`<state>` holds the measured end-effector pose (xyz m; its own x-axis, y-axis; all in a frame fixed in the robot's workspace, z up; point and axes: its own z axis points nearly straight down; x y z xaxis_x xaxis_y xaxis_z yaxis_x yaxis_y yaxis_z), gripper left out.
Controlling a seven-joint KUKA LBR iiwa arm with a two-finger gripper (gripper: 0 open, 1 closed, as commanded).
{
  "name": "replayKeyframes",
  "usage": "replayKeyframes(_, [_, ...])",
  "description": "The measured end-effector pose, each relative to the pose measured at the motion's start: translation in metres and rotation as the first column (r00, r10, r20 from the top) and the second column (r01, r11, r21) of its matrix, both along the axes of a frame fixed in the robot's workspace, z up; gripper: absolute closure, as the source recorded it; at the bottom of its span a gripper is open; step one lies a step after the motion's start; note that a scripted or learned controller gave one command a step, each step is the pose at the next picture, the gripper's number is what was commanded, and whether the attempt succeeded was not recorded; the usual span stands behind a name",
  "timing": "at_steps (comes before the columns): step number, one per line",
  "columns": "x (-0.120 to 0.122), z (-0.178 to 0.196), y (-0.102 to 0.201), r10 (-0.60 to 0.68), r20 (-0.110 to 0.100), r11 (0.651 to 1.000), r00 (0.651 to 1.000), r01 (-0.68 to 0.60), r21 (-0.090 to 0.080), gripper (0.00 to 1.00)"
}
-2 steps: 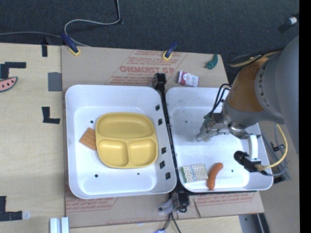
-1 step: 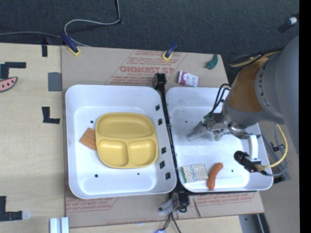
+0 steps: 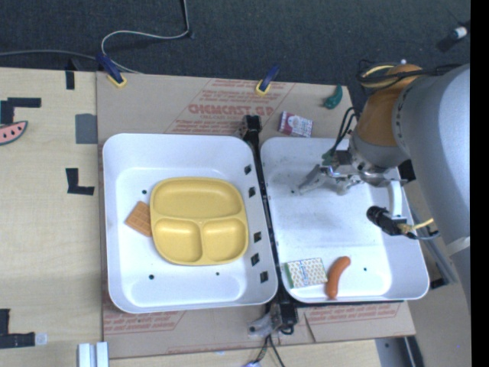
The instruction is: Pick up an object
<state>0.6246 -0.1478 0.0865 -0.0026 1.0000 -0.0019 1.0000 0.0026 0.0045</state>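
The gripper (image 3: pixel 299 186) reaches into the upper part of the right bin (image 3: pixel 397 281) from the right, its thin fingers spread slightly with nothing between them, tips near the bin's bare floor. At the lower edge of that bin lie an orange sausage (image 3: pixel 337 275) and, just left of it, a small green-patterned packet (image 3: pixel 305 271). In the left bin (image 3: pixel 122 281) sits a yellow divided plate (image 3: pixel 200 219), overlapping a tan cracker (image 3: pixel 139 219) at its left.

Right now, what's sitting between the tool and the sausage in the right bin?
Nothing: in the camera view, bare white bin floor runs from the tool down to the sausage. The small packet lies left of the sausage.
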Motion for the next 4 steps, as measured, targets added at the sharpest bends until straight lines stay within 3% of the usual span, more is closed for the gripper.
replayKeyframes(1, [0.0001, 0.01, -0.0007, 0.001, 0.001, 1.0, 1.0, -0.001, -0.004, 1.0])
replayKeyframes(2, [-0.0001, 0.0098, -0.0008, 0.001, 0.0, 1.0, 1.0, -0.001, -0.005, 0.0])
replayKeyframes(3, [-0.0003, 0.0192, -0.0006, 0.002, -0.001, 1.0, 1.0, -0.002, -0.006, 1.0])
replayKeyframes(4, [-0.0003, 0.0192, -0.0008, 0.002, -0.001, 1.0, 1.0, -0.002, -0.007, 0.0])
